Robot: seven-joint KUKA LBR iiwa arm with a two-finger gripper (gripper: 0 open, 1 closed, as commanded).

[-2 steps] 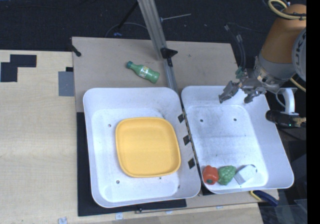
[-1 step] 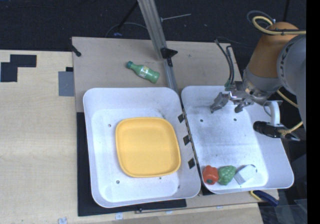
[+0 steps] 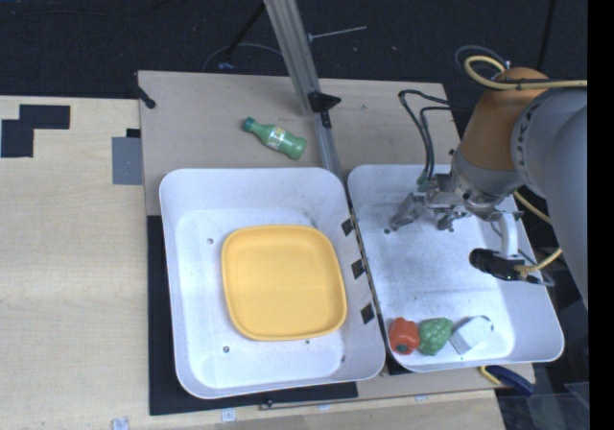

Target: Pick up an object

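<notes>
Where the right bin lies nearest you, at its six o'clock, a red piece, a green piece and a pale block sit in a row. At twelve o'clock the gripper hangs, jaws spread wide and holding nothing. You see a green bottle beyond the bins.

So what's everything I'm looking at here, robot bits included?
Bins: two, white, left bin and right bin side by side on the bench.
Plate: one, yellow, in the left bin.
Red toy: one, red, right bin's front edge.
Green toy: one, green, beside the red toy.
Pale block: one, white-grey, beside the green toy.
Bottle: one, green, lying on the bench behind the left bin.
Metal rail: one, silver, slanting up behind the bins.
Arm: one, grey with orange band, from the right.
Gripper: one, over the right bin.
</notes>
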